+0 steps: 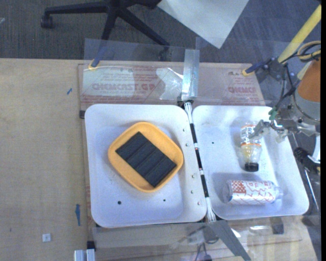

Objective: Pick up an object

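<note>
wooden bench, two white bins (102,204): small clear bottle (250,145) in right bin, long axis near-far, just left of gripper (275,127), claw state indeterminable.

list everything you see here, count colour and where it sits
white bins: 2, white, side by side on the bench
yellow tray: 1, yellow with a dark slatted insert, left bin
small bottle: 1, clear with a dark cap, right bin, upper part
can: 1, white with red pattern, lying on its side, right bin, near edge
office chair base: 1, black, floor beyond the bench
gripper: 1, grey, over the right bin's right side, beside the small bottle
</note>
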### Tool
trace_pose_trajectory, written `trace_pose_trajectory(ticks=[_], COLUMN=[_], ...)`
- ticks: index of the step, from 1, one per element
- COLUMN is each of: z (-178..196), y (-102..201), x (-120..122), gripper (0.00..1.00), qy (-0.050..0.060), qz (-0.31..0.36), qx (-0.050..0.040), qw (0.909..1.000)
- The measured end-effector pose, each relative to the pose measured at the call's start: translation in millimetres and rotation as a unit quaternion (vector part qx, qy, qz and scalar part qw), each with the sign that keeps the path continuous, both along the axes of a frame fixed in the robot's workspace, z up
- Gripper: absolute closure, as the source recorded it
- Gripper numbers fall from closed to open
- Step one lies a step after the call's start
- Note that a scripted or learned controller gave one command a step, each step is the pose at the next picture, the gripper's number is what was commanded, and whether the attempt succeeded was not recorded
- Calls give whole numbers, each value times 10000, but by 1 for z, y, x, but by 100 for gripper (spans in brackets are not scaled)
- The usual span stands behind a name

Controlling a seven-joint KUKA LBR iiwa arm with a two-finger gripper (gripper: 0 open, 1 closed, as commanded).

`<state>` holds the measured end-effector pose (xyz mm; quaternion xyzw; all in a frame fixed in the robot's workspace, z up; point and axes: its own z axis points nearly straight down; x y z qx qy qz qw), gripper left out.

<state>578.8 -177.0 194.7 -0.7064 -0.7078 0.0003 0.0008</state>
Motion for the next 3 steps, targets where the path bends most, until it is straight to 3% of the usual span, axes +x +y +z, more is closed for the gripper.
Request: trace_pose_trajectory(ticks=[1,2,3], z=[-100,-88,-88], y=[18,15,15], x=[-2,-1,-1], gripper=[0,100,0], qy=[-22,-47,-50], qz=[-49,-70,-70], qx=[-8,-21,-22], qw=[10000,10000,10000])
